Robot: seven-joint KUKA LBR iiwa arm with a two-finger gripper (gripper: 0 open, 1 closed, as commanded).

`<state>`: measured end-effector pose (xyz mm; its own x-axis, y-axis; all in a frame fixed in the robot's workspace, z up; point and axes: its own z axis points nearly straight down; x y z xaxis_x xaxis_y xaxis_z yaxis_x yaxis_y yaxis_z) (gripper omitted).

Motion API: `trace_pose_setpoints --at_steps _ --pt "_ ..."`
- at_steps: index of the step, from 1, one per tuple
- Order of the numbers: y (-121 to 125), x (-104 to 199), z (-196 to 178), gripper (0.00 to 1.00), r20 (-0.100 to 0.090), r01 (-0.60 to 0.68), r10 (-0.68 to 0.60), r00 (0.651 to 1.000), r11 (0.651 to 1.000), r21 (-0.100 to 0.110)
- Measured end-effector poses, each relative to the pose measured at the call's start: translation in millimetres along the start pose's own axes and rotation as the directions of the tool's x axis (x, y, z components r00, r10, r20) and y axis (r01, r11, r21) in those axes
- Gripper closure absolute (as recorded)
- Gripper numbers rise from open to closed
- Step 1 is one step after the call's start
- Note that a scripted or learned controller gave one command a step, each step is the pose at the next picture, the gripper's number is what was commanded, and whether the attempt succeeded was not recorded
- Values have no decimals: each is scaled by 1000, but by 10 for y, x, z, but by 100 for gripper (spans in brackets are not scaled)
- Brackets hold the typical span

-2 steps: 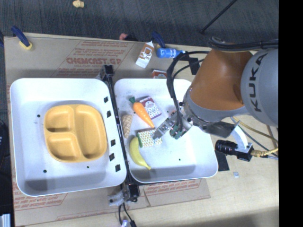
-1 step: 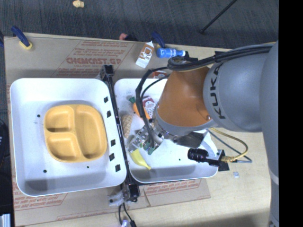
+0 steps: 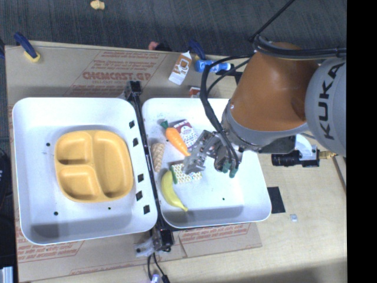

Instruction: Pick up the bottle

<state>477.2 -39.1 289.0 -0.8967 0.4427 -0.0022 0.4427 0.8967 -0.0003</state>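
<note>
We see the bench (image 3: 294, 240) spread across the frame, with brown cardboard (image 3: 112, 69) under two white bins. The arm (image 3: 277, 93) comes in from the right, its orange band bulking over the upper right of the right bin (image 3: 247, 208). The left bin (image 3: 29, 158) sits at center left and holds a yellow divided plate (image 3: 94, 164), resting flat in its middle.

In the right bin we find a small cluster along the left half. A banana (image 3: 171, 190) lies near the lower left, curving toward the bottom edge. Above it, beside the bin's left wall, sits a pale ridged cone-like piece (image 3: 158, 156). A carrot (image 3: 177, 140) lies at a slant, its green top toward the upper left, touching a dark printed packet (image 3: 187, 131) just behind it. A speckled green-and-white card (image 3: 182, 174) lies just right of the banana.

The gripper (image 3: 203, 155) hangs over that card, its metal fingers pointing down-left; we cannot tell how wide they stand, and we see nothing clearly between them. As for the bottle, we cannot pick one out among these things.

Blue clamps (image 3: 26, 47) grip the cardboard at the upper edge.
</note>
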Motion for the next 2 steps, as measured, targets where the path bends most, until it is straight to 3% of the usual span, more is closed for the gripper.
trace_pose_setpoints --at_steps 1,2 --pt "-62 -17 781 100 -5 323 -323 946 946 0" --pt "888 378 972 100 -5 543 -543 840 840 -1"
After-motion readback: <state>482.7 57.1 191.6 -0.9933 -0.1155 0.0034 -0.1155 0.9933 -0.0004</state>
